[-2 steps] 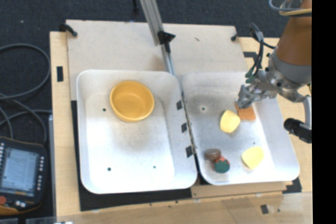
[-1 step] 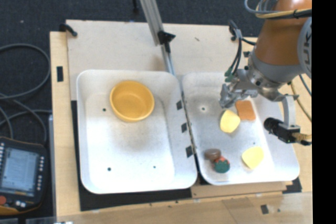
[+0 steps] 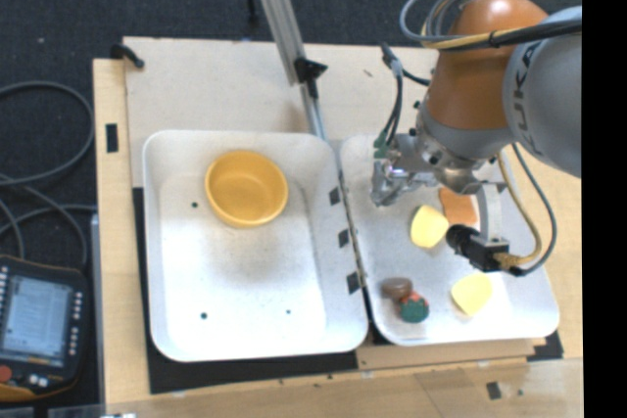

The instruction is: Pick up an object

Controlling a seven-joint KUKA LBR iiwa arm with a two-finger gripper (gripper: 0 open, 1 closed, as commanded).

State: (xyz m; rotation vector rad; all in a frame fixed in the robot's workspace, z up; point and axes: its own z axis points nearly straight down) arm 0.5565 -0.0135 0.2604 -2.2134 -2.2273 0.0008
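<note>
Grey arm with an orange band reaching over the right bin [image 3: 534, 308], its gripper [image 3: 392, 183] low near that bin's upper left corner, close to the rim shared with the left bin [image 3: 167, 240]. Whether the tool is released or clenched cannot be told from this slanted view, and nothing can be made out held in it. Candidate objects lie in the right bin: a pale yellow piece [image 3: 428, 227] near the middle, just beside the gripper; an orange block [image 3: 458, 207] partly under the wrist; a second yellow piece [image 3: 471, 294] toward the lower right; a brown lump [image 3: 396, 288] touching a green and red ball [image 3: 413, 307] by the lower edge. A yellow bowl [image 3: 246, 188] sits alone in the upper part of the left bin. Judged best practice: choose the nearest yellow piece, centre over it, descend straight, and keep clear of the rim and the orange block.
</note>
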